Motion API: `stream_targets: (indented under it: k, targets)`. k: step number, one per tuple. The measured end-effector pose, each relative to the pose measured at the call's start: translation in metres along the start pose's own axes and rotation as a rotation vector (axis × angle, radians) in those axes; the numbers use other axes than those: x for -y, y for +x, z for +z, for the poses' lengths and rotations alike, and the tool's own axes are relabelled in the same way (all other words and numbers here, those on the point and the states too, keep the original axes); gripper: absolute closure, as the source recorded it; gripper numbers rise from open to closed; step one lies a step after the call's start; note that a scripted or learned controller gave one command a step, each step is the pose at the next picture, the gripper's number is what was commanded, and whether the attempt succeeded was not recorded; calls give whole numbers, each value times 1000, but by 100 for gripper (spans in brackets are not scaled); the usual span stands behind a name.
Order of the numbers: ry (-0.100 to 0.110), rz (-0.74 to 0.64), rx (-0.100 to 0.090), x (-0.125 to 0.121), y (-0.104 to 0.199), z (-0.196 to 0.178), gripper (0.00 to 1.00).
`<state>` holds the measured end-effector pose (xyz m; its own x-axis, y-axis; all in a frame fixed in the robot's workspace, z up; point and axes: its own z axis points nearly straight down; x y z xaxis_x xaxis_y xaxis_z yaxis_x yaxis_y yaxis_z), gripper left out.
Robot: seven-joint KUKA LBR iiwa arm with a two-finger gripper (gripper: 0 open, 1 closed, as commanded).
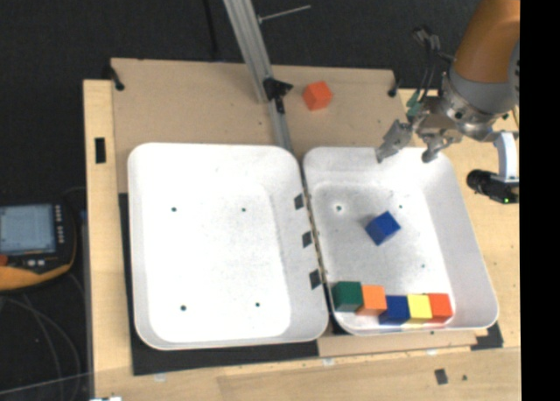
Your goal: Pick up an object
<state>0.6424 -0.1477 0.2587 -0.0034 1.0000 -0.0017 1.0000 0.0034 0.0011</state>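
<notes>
Camera view has the gripper (409, 140) spread, holding nothing, over the right bin's (462, 215) far rim. Blue cube (382, 227) sits below it, alone; drop straight, straddle it squarely.

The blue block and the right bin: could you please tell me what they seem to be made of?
Blue block: probably painted wood or plastic; flat matte faces, crisp edges, no visible grain. Right bin: likely moulded plastic; smooth white walls, rounded corners, a dull speckled floor.
</notes>
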Motion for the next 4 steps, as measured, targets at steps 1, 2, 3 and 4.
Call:
stream_targets:
  k: [1, 2, 3, 4]
  targets:
    - [8, 6, -1, 29, -30, 119, 0]
    - [-2, 4, 1, 71, -16, 162, 0]
    - [-7, 10, 0, 69, -18, 150, 100]
    - [-19, 1, 8, 69, 16, 155, 100]
